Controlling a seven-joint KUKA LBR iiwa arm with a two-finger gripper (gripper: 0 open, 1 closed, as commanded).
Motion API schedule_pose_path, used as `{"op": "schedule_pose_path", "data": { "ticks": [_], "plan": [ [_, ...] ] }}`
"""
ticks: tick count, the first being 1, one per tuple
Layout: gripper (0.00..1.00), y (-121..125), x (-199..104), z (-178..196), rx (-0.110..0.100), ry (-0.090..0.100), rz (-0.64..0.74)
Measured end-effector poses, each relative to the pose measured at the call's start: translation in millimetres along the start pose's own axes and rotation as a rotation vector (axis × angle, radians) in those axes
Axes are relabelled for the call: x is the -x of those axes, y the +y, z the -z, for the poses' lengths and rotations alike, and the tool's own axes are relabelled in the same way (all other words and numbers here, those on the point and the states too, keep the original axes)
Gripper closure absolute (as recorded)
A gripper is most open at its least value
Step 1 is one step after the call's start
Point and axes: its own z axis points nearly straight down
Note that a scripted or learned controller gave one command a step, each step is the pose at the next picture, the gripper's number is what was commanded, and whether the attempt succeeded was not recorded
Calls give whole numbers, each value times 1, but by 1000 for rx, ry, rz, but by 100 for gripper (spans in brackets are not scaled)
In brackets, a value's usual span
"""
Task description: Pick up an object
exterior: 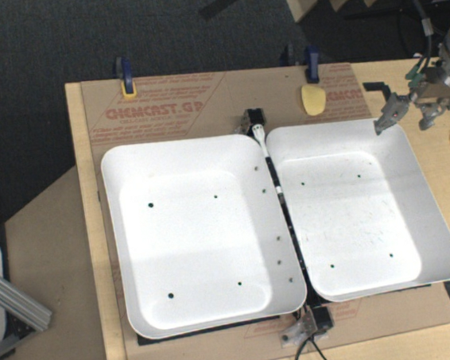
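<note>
Lump of pale yellow stuff, the yellow lump [313, 99] lies on the brown board [200, 98], just beyond the far rim of the right bin [430, 193], near that bin's far corner on the middle side. A blue clamp [312, 63] stands right behind it at the board's far edge; I cannot tell whether the two touch.

The gripper [407, 120] hangs off to the view's right of the lump, well apart from it, over the far right corner of the right bin. Its two grey fingers [384, 121] are spread wide. One points toward the bin's rim and the other reaches out past the bin, over the bench. Nothing sits between them, and they seem to touch neither the bin nor the board, though from this slant I cannot be sure how high they ride. Grey metal and a few thin wires of the wrist show above the fingers.

The left bin [126, 225] sits flush beside the right one, their inner rims meeting along a dark seam. A black clip [255, 119] sits at the far end of that seam. At the near end another fitting [316, 321] has a cable running toward the front. A second clamp [125, 75], blue and yellow, grips the board's far edge above the left bin. Red lettering runs across the board. Dark carpet [35, 43] lies beyond it.
</note>
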Motion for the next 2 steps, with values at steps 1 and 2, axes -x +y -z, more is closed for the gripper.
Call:
{"op": "schedule_pose_path", "data": {
  "ticks": [1,2],
  "plan": [
    [100,1,0,11,4,-2,0],
    [100,-20,23,42,4,-2,-2]
  ]
}}
